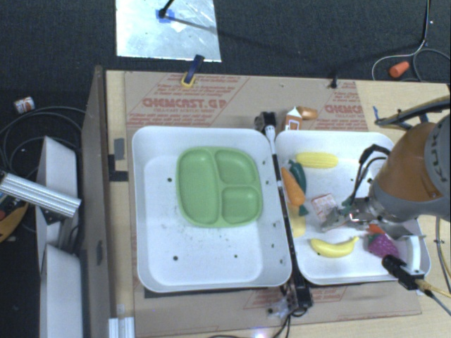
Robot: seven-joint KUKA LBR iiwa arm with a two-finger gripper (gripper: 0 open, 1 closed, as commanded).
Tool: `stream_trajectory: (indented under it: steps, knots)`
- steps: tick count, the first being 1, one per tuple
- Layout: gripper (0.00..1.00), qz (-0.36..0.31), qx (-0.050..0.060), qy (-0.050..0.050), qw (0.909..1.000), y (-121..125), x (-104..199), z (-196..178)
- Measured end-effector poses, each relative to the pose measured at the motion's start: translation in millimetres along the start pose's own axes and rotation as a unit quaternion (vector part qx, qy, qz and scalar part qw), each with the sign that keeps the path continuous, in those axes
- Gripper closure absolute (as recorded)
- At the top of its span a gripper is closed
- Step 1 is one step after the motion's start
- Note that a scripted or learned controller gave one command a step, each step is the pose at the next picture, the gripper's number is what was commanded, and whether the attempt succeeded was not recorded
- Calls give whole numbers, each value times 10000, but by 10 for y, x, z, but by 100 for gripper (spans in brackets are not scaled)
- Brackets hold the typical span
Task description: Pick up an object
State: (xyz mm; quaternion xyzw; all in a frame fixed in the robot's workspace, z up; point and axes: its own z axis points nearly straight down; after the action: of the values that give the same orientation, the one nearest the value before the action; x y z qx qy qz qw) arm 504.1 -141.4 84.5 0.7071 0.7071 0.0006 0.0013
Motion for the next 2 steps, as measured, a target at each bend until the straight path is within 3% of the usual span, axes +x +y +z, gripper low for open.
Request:
stream_trajectory:
  steps: [1,2]
  knots:
    - [0,-33,-7,2,10000,309,183,-1]
    - [0,3,-53,-32,10000,661,-478,-979]
